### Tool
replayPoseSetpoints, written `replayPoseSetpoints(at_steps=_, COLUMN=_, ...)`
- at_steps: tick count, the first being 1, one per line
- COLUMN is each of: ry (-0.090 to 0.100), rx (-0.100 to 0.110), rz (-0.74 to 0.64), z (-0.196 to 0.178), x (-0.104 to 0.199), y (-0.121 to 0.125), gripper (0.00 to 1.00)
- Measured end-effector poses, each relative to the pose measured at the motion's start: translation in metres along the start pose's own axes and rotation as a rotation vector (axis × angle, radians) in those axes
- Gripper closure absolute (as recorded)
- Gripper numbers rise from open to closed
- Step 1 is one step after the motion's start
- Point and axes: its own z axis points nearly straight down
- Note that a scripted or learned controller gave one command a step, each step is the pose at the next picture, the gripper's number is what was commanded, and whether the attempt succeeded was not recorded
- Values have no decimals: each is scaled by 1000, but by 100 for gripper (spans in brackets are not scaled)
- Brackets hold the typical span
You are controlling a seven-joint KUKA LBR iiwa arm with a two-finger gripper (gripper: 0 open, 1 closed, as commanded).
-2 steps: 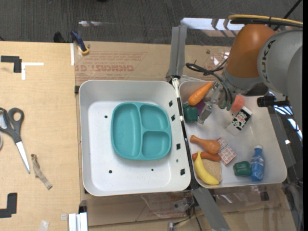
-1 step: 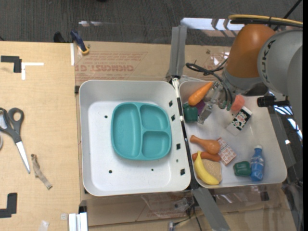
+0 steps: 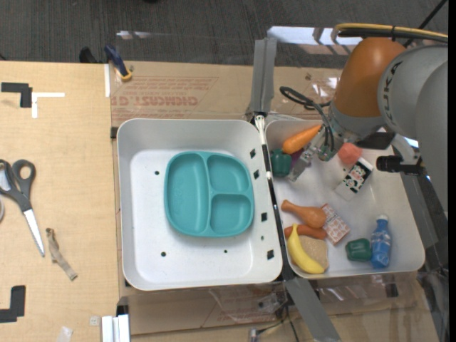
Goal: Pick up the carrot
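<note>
I see the carrot (image 3: 301, 138) lying in the upper left part of the right bin (image 3: 410, 212), tilted, its thick end toward the bin's dividing wall and its thin end pointing up toward the arm. It rests partly on a dark green item (image 3: 281, 164) just below it, which I judge is why it sits propped at a slant instead of flat.

The gripper (image 3: 318, 150) hangs just right of the carrot, very near its upper end. From this angle I cannot tell how the claw is set, and I see nothing clearly caught in it; the carrot looks to be resting in the bin, not lifted.

Just beyond sit a pink block (image 3: 349, 152) and a black-and-white box (image 3: 355, 177), close enough that I would watch for a nudge. Lower in the bin lie a chicken drumstick toy (image 3: 305, 211), a banana (image 3: 302, 252), a small green piece (image 3: 358, 249) and a blue bottle (image 3: 381, 242), well apart from the carrot. The left bin (image 3: 139, 212) holds a teal divided plate (image 3: 209, 193).
</note>
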Motion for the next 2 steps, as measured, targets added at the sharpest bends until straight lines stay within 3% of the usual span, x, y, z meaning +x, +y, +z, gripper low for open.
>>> replayPoseSetpoints(at_steps=1, ry=5, rx=5, rz=289, z=2, x=0, y=-9, gripper=0)
replayPoseSetpoints(at_steps=2, ry=6, rx=8, rz=514, z=2, x=-8, y=0, gripper=0)
